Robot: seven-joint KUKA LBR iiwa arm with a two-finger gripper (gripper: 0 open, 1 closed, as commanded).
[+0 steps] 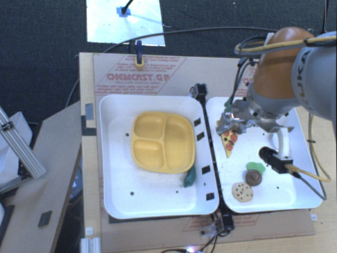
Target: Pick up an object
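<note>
Camera view puts the toy pizza slice (229, 143) in the right bin (300, 141), near its left wall, directly under my gripper (230, 124). It looks light, stiff and flat, likely slick plastic; I would pinch across its wide crust end. Whether my gripper is spread or closed, I cannot tell. A cookie (242, 192) lies nearer the front.

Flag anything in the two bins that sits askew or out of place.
The yellow divided plastic plate sits rotated, not square with the left bin. A small teal object lies against the plate's lower right edge. Nothing looks spilled or broken.
</note>
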